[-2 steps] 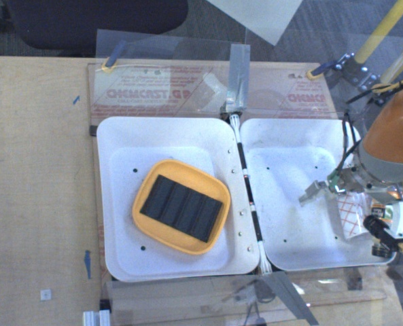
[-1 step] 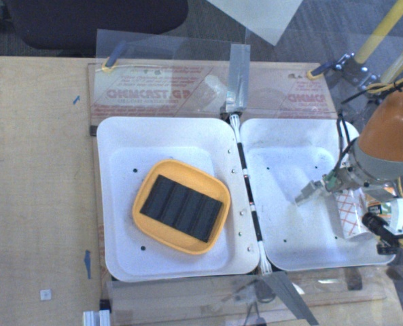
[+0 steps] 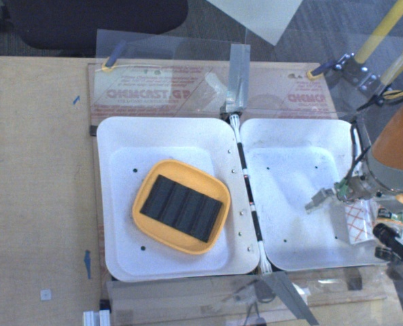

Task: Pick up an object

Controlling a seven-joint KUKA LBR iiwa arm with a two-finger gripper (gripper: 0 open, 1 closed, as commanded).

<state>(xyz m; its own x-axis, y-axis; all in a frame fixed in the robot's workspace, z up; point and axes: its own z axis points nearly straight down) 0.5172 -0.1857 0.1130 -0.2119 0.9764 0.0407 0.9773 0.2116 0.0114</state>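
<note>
Pincer [image 3: 321, 197] mine, low over right bin [image 3: 289, 250], near its right side; whether tips are apart or together I cannot tell. Target: yellow tray [image 3: 145, 217] with dark ribbed insert [image 3: 184, 208], flat and skewed in left bin [image 3: 119, 148], well apart from me. Advice: cross divider, align with tray's raised rim, descend square, grip one edge.

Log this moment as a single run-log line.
arm: over right bin | gripper: above bin floor, near its right side | object: yellow tray with black insert in left bin, untouched
</note>
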